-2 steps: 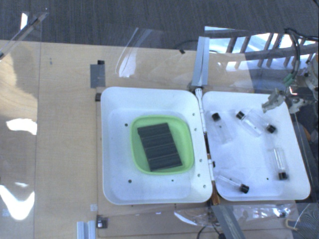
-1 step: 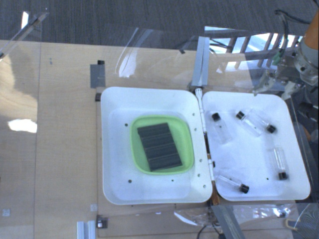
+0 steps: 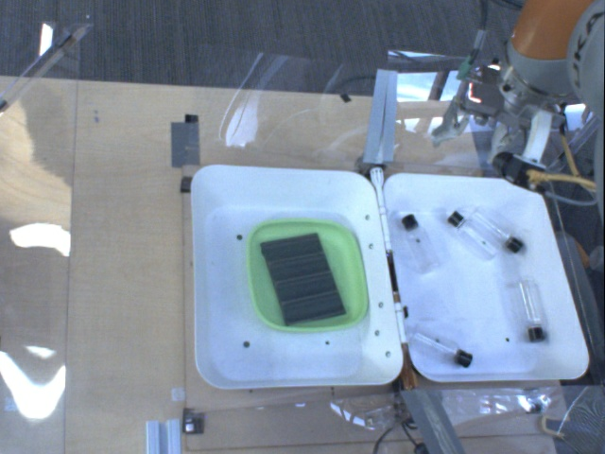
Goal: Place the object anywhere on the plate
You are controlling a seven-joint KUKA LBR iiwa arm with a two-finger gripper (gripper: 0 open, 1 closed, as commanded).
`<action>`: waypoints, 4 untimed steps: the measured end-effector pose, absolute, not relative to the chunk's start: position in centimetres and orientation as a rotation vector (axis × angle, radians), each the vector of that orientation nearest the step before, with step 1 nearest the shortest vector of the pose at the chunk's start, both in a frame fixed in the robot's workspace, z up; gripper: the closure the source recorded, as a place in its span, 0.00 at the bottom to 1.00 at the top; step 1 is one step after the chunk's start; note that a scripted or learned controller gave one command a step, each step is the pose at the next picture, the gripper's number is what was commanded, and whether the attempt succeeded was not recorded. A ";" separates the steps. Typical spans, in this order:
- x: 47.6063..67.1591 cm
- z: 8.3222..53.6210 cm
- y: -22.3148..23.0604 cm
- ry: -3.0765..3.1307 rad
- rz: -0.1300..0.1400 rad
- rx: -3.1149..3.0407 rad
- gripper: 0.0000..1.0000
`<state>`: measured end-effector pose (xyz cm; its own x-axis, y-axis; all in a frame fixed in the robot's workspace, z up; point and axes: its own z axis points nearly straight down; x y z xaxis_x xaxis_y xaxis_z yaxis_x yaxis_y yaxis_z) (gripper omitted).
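A green plate [image 3: 307, 274] lies in the left white bin [image 3: 217, 348]. A dark grey ribbed block [image 3: 302, 278] rests flat on the plate, slightly turned. The right white bin [image 3: 558, 348] holds several clear vials with black caps, among them one near its left wall [image 3: 414, 236], one at the back [image 3: 483, 233] and one at the front [image 3: 440, 348]. The arm with its orange band [image 3: 558, 12] hangs behind the right bin's far edge. My gripper [image 3: 463, 110] is up there above the bench, away from the vials and the plate.
A grey upright post [image 3: 382, 116] stands behind the seam between the two bins. A small grey bracket [image 3: 185, 142] sits on the bench behind the left bin. Cables [image 3: 558, 173] trail by the right bin's far right corner.
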<state>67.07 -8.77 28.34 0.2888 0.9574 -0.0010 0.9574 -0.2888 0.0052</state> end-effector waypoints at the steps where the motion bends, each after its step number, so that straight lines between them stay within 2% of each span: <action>1: 67.0 25.6 -11.9 1.831 -0.001 2.552 0.00; 2: 62.7 27.0 -16.1 1.709 0.004 2.631 0.00; 3: 59.8 30.0 -18.2 1.542 0.006 2.729 0.00; 4: 60.0 33.3 -10.8 1.345 0.011 2.831 0.00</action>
